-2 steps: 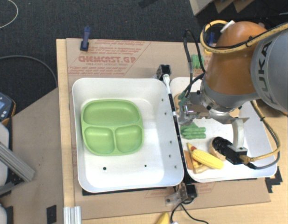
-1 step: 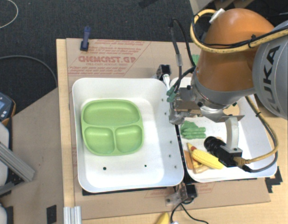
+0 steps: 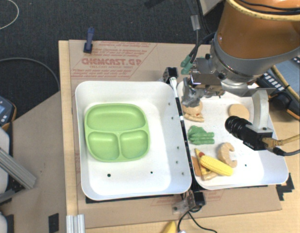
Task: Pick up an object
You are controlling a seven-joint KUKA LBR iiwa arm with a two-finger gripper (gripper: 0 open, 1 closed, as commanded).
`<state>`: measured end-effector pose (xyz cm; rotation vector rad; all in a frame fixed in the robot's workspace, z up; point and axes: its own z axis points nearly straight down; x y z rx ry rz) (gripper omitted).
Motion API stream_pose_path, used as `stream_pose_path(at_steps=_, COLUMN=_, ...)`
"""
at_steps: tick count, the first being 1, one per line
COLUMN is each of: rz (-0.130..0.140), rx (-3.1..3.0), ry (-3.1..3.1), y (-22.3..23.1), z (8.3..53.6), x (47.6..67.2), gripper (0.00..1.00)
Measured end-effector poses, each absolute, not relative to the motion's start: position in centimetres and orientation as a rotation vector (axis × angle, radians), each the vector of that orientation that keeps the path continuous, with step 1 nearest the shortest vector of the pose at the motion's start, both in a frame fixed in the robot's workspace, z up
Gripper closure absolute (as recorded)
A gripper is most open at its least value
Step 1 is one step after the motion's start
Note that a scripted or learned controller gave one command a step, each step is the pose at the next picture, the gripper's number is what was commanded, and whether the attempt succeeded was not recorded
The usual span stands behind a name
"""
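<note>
Two white bins share the table; in the right bin (image 3: 281, 171), the gripper (image 3: 191, 100) hangs over a tan pastry (image 3: 193, 113) near the dividing edge, its grip state unclear.

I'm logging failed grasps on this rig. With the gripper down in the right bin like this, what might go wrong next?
1. The gripper is down on the tan pastry piece right beside the bin's left wall; a finger may catch the wall, or the piece may slip out.
2. The green toy lies just below the pastry piece, so a sideways nudge might push it.
3. The corn cob and neighbouring foods lie crowded, so a later grasp there may take two.
</note>
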<state>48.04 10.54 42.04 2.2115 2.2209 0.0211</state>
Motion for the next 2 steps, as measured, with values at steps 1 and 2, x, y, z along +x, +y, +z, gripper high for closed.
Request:
stream_pose_path(at_steps=1, rz=-0.008, rx=2.22, ry=2.229, y=15.2, z=36.4, x=47.8, gripper=1.0)
stream_pose_path(at_steps=2, rz=0.002, rx=2.219, ry=2.223, y=15.0, z=37.7, x=47.9, gripper=1.0)
